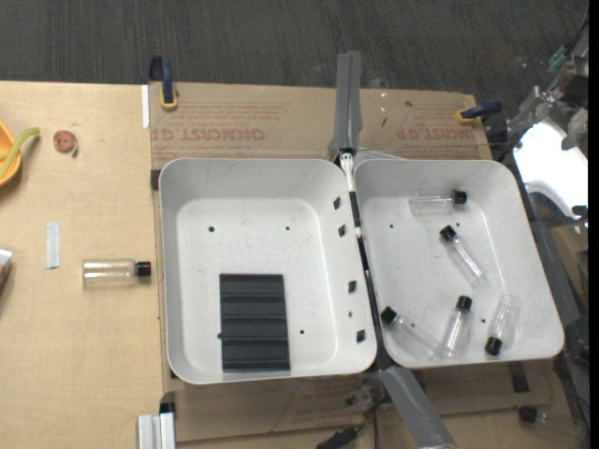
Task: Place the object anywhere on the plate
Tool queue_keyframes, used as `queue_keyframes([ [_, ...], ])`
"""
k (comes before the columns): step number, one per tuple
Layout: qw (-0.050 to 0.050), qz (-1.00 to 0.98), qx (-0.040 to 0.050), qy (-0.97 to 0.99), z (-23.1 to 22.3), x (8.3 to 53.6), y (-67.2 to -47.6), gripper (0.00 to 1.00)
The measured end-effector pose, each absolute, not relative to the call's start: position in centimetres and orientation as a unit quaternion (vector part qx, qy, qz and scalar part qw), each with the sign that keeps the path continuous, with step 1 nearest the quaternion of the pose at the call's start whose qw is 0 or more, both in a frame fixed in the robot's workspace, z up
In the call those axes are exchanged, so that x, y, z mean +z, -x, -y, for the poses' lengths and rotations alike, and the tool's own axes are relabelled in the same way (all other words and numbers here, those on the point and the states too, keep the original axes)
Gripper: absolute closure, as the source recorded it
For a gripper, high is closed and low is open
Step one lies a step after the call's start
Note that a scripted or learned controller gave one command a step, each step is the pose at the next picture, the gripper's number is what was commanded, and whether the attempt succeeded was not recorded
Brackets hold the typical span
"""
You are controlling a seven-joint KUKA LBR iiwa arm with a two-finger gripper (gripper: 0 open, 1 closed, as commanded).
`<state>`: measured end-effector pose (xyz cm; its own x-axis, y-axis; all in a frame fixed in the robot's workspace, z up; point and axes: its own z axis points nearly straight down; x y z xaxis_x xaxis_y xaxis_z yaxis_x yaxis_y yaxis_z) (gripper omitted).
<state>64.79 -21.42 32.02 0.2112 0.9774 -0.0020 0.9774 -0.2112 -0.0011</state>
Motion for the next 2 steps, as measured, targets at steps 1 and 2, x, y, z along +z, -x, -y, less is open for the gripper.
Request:
queue_keyframes([
  [1,0.0,-0.65,-0.0015,-0.76,21.0,41.8,-55.0,0.0],
  [2,0.0,-0.623,-0.0018,-0.782,15.7,44.0,-65.9,0.0],
])
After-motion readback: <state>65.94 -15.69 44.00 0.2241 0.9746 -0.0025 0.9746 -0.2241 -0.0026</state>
